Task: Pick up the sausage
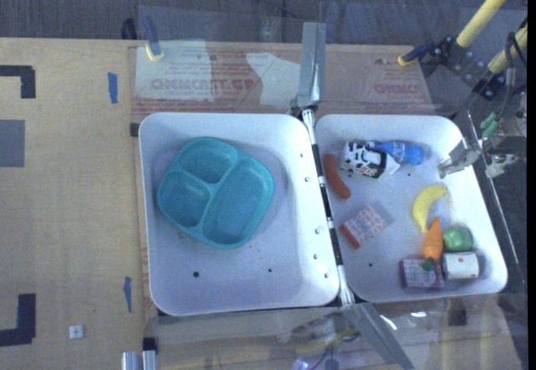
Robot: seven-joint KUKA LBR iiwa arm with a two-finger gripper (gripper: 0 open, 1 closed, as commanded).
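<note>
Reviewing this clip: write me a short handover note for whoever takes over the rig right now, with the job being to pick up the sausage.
Gripper: at the right bin's far right rim, over bare floor, holding nothing; whether its fingers are open is unclear.
Sausage: lying on the right bin's floor along its left wall, beside the cow-print carton, not touched.
Nearby: blue bottle, banana, carrot and small boxes fill the rest of that bin. The left bin holds a teal divided plate.
Done: nothing yet.
Left: cross the bin to the sausage, descend, grasp, lift.
</note>
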